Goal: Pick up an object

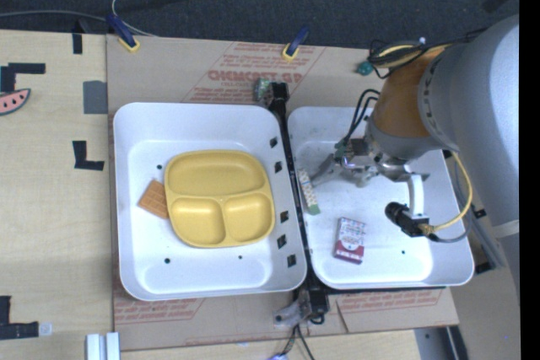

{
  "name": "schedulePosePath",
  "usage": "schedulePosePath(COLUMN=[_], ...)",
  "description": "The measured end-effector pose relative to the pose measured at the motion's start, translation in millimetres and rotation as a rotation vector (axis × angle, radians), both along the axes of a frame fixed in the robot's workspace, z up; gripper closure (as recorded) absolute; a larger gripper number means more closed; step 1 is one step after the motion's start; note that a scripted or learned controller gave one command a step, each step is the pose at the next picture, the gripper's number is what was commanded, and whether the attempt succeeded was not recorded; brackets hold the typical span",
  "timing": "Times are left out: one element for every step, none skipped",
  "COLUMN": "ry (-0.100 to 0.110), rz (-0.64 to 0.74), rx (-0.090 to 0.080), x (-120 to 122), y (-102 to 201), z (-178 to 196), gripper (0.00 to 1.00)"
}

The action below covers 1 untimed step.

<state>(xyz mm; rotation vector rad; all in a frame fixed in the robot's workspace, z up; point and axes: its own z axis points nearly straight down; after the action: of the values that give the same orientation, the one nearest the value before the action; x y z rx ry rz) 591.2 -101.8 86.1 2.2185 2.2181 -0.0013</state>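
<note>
In the right bin, a small red and white box lies flat near the front. A thin pale strip with a green end lies along the divider between the bins. My gripper is low over the right bin's back left part, pointing left toward the divider. It sits just above and right of the strip, and well behind the red box. I see nothing held in it. The left bin holds a yellow divided plate, and a brown flat piece pokes out from under its left edge.
The grey arm with its orange band covers the right bin's back right area. A black cable with a plug loops over the right bin's right side. Cardboard lies under both bins, held by yellow clips at the back.
</note>
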Motion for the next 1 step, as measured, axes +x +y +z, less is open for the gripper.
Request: schedulePosePath(ry=[-0.001], rz=[0.0], rx=[0.0], x=[0.4], y=[-0.2], z=[9.7], gripper=[1.0])
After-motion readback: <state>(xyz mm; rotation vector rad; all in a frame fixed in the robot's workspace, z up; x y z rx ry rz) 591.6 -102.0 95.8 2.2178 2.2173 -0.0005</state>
